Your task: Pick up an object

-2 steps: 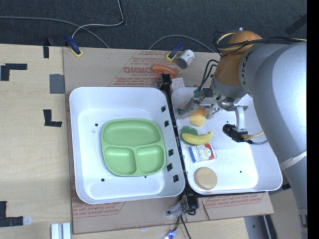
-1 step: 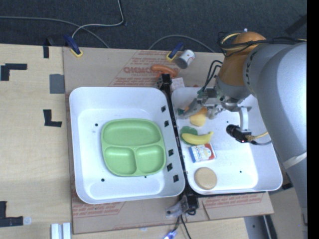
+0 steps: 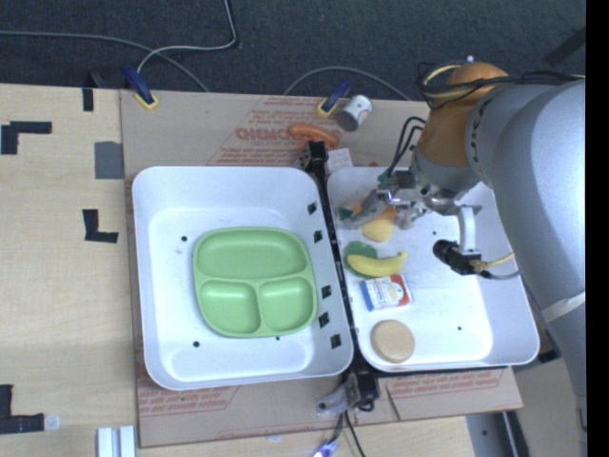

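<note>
A green tray (image 3: 254,283) lay in the left bin (image 3: 152,198). In the right bin (image 3: 504,336), banana (image 3: 377,264), carton (image 3: 385,293) and cookie (image 3: 392,340) crowded below the pincer (image 3: 395,208), whose opening I cannot tell, just beside a yellow fruit (image 3: 379,228).

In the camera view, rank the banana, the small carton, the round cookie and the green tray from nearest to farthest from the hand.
Measured from the hand:
1. Banana, just below it in the right bin.
2. Small carton, under the banana.
3. Round cookie, at the right bin's near edge.
4. Green tray, across in the left bin.
</note>
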You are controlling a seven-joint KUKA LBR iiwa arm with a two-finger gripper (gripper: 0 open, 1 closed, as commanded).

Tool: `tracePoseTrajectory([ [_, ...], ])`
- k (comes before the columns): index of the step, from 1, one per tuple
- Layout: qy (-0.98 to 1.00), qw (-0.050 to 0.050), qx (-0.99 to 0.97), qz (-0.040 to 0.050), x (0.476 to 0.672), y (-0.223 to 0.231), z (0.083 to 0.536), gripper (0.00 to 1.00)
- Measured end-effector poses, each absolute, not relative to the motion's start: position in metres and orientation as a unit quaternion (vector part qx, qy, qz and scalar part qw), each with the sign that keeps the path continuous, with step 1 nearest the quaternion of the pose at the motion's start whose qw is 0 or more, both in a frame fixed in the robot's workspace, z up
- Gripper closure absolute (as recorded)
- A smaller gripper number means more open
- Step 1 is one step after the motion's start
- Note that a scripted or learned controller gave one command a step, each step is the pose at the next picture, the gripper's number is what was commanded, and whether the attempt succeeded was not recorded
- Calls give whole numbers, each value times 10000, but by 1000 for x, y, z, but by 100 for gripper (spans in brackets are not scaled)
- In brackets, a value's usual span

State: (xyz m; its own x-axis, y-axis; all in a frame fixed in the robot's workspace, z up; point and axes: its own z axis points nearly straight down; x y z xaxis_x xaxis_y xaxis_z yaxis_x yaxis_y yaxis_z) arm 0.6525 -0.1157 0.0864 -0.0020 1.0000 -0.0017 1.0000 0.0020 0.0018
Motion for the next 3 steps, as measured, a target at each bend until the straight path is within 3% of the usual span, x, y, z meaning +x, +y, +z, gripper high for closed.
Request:
tracePoseTrajectory([
  [1,7082,-17,7060,-17,668,-123,86,0],
  [3,7075,17,7067,0,642,-107,86,0],
])
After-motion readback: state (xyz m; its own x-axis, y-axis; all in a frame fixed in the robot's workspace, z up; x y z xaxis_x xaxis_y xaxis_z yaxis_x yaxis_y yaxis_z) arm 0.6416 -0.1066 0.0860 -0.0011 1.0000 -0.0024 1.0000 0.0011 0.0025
